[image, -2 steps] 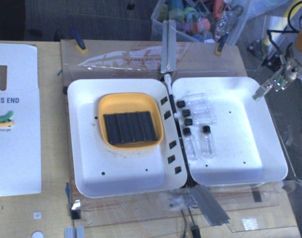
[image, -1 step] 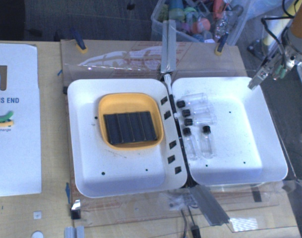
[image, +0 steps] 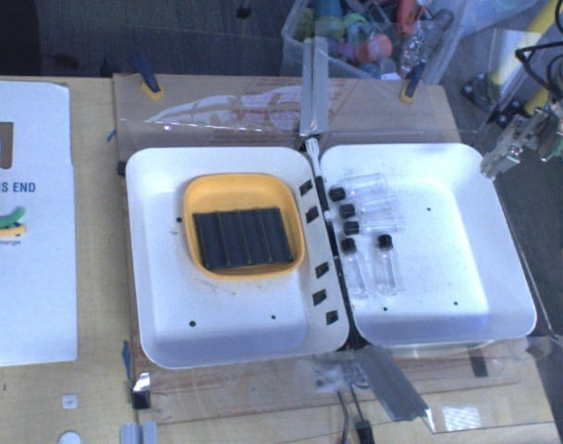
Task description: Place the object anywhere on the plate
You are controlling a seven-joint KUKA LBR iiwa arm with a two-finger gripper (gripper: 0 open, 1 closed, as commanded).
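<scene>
Metal brackets and clamps sit along the bottom edge of the frame, at the front of the counter (image: 263, 396), just below the seam where the two bins meet. Left bin (image: 156, 276) holds the plate (image: 198, 197), yellow-orange with rounded corners, and on it lies a dark ribbed rectangular pad (image: 242, 239) covering most of its floor. Right bin (image: 447, 248) holds the vials (image: 366, 234): several small clear tubes with black caps, clustered at its left side near the divider, some lying side by side, some touching. Gripper (image: 507, 151) hangs at the upper right of the frame, beyond the right bin's far corner, well apart from the vials; nothing shows between the jaws, and whether they stand apart or together cannot be told at this size. Judgement: vials look light, stiff, smooth and round, likely to roll or slip, and may be breakable if glass. Best hold looks to be across the body of an outlying vial, such as the lower right one (image: 385, 262), squeezing gently; the packed ones risk a double pick. Clear plastic tub of coloured clutter (image: 373, 17) sits at top centre.
</scene>
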